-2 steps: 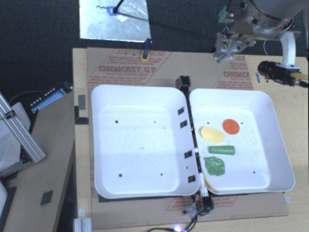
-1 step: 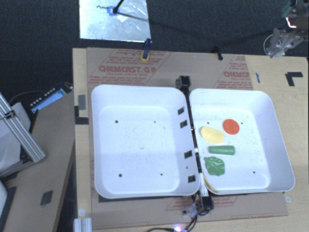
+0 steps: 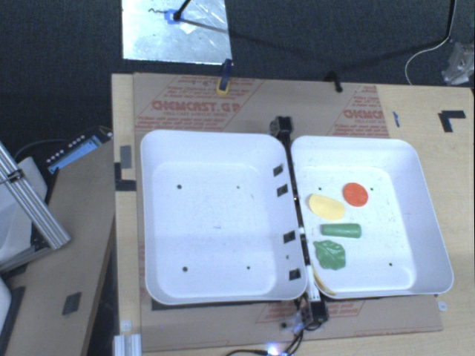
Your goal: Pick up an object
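The pincer's state cannot be told. Two white bins sit side by side on the worktop (image 3: 415, 106): the left bin (image 3: 159, 199) and the right bin (image 3: 419, 221). The right bin holds four objects near its left wall: one orange-red disc (image 3: 355, 194), one yellow oval (image 3: 326, 207), one dark green stub (image 3: 341, 230) and one lumpy green piece (image 3: 329, 254) near the front-left corner. Its right half lies open.

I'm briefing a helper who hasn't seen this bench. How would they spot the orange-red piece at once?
Find the right white bin of the two. Four small items cluster near its inner side; the orange-red disc lies furthest back, just beyond the yellow oval. It is the only round, red one; the others are yellow or green.
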Available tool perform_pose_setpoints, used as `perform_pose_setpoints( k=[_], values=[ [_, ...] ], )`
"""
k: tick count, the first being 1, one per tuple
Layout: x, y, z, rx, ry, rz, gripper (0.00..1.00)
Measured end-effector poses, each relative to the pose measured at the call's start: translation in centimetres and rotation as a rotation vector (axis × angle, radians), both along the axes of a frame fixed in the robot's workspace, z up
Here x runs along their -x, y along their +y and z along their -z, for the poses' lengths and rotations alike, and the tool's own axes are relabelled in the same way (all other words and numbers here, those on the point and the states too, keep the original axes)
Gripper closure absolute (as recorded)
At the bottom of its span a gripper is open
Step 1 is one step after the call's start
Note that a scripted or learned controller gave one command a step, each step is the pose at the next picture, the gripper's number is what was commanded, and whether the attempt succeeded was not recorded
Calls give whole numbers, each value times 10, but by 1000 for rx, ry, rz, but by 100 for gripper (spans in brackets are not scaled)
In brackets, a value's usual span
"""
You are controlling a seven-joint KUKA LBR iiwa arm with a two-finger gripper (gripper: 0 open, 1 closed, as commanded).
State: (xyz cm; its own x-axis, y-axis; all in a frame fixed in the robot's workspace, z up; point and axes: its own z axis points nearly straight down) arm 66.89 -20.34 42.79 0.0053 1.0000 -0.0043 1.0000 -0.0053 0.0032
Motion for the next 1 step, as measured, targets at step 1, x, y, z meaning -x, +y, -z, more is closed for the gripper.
perform_pose_setpoints(
  k=[1],
  values=[
    [0,12,-44,-2,-3,-10,100]
  ],
)
